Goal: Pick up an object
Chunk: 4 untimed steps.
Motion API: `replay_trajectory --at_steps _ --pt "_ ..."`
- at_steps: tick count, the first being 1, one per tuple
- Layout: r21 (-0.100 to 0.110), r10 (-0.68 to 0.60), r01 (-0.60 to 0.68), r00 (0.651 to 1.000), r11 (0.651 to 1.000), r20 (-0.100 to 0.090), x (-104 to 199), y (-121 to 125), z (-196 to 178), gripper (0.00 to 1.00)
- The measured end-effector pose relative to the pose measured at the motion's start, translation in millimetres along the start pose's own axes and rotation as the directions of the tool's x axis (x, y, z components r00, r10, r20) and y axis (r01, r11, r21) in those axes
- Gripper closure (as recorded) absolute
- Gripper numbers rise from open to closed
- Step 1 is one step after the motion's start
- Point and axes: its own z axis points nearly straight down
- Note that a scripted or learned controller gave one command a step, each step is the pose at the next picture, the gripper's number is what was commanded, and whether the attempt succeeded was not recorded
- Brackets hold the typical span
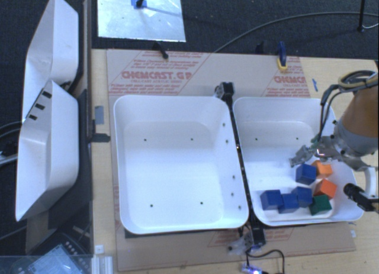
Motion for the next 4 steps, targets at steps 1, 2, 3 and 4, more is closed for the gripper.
replay_trajectory --at_steps 1,2,3,4 --pt "0.000 -0.007 0.007 1.000 1.000 0.001 -0.4 0.0 -0.1 0.00" --pt "0.000 -0.013 0.013 1.000 1.000 0.001 -0.5 -0.3 0.0 0.00" --pt "0.001 -0.018 0.018 1.000 1.000 0.000 -0.4 -0.2 0.1 0.00" --pt "0.001 -0.021 0.021 1.000 1.000 0.001 -0.8 -0.5 0.1 0.00"
